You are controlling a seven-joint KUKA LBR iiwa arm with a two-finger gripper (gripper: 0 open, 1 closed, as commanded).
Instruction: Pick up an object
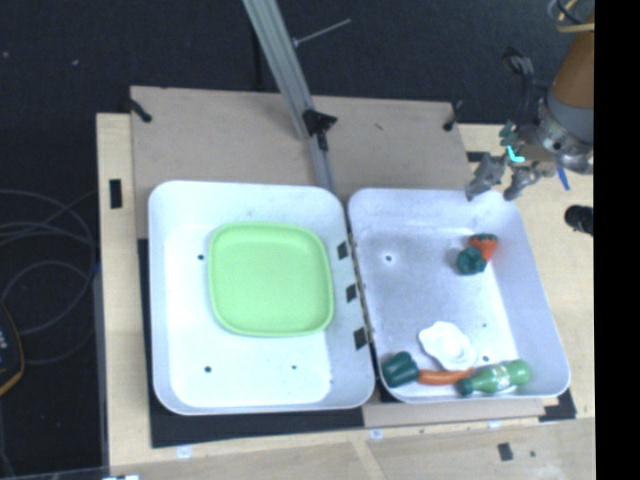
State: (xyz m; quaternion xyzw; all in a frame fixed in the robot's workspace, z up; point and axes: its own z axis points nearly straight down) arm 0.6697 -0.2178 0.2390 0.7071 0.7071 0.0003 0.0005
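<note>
My gripper (pixel 497 185) hovers over the far right corner of the right bin (pixel 420 230), its two fingers spread apart and open with nothing between them. A small teal and orange toy (pixel 475 254) lies in that bin a little below the gripper. Along the bin's front edge lie a white piece (pixel 446 345), a dark green block (pixel 398 369), an orange stick (pixel 440 376) and a green bottle-like toy (pixel 495 377).
The left bin (pixel 175 298) holds a light green square plate (pixel 270 278). A grey metal pole (pixel 285 63) slants up from between the bins at the back. Bare bench shows behind both bins.
</note>
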